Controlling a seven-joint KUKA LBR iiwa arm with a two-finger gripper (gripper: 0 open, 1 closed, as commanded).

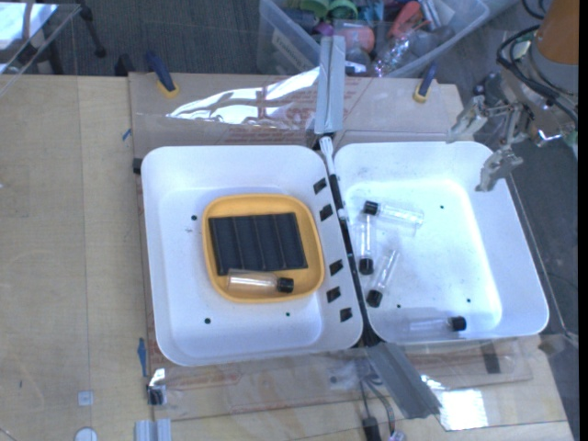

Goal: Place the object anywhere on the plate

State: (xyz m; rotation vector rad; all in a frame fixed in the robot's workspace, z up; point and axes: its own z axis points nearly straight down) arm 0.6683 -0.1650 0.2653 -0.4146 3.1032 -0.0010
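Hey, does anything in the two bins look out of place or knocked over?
Nothing looks damaged or spilled. One vial lies on the yellow plate in the left bin. Several more vials lie loose at different angles in the right bin, like this one.

Bright, even light (glare on foil (pixel 248 107)), slightly soft focus.

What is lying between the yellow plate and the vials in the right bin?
In the camera view, the yellow plate and the loose vials are separated by bare white floor of the left bin and the divider where the bins meet, with small black clips along it.
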